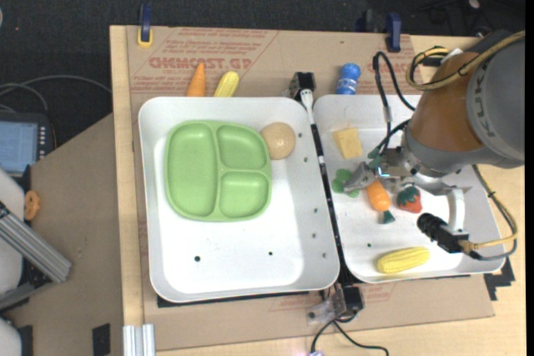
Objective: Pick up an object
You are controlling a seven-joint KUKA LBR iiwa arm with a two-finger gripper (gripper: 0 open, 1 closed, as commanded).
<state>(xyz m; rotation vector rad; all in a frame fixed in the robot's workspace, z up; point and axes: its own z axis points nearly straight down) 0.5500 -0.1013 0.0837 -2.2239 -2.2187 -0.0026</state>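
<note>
We see the gripper point(373, 176) low over the right bin point(359, 250), at the frame's right, just beside a small carrot point(379, 196). We cannot tell whether it grips anything. A corn cob point(402, 260) lies lower down; a green plate point(219, 170) sits in the left bin point(242, 263).

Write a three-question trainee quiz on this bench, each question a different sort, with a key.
1. True or false: the green divided plate lies in the right bin.
2. Which item lies nearest the right bin's front edge? A. yellow corn cob B. cheese wedge C. toy carrot
3. Fill in: the tan round bun rests beside the plate in the ___ bin.

Key: 1 false; 2 A; 3 left.
</note>
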